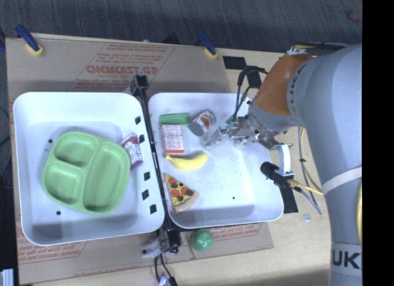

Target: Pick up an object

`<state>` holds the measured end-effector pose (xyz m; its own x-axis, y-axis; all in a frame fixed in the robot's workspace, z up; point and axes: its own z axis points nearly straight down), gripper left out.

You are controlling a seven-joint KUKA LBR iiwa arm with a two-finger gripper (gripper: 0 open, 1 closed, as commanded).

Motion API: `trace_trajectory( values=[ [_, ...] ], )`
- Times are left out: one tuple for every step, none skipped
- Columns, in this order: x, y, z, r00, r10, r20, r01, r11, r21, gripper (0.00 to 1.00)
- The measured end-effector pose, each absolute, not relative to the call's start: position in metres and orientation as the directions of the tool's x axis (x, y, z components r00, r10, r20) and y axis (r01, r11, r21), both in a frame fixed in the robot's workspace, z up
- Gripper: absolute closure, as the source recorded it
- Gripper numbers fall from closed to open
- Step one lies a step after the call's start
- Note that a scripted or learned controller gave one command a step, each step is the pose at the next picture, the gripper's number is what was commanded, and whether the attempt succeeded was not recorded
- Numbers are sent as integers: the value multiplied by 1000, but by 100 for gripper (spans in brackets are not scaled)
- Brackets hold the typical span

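Camera view: cardboard (pixel 117 63) reads "CHEMCAST GP"; arm (pixel 326 131) reads "UK".

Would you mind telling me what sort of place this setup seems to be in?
Probably a robotics lab bench set up for grasping trials. Two white bins sit on cardboard clamped to the bench, toy food such as a banana and pizza slice lies in the right bin, and a grey arm reaches in.
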<state>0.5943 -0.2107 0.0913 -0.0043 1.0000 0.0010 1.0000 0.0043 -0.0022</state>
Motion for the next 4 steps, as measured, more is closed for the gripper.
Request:
trace_trajectory(
  values=[
    [595,-211,102,-7,1000,1,1000,7,-2,100],
    [509,-211,92,-7,1000,1,1000,7,-5,100],
    [477,-212,191,-3,1000,0,1000,3,0,100],
    [477,-168,211,-8,1000,-1,1000,8,0,100]
  ],
)
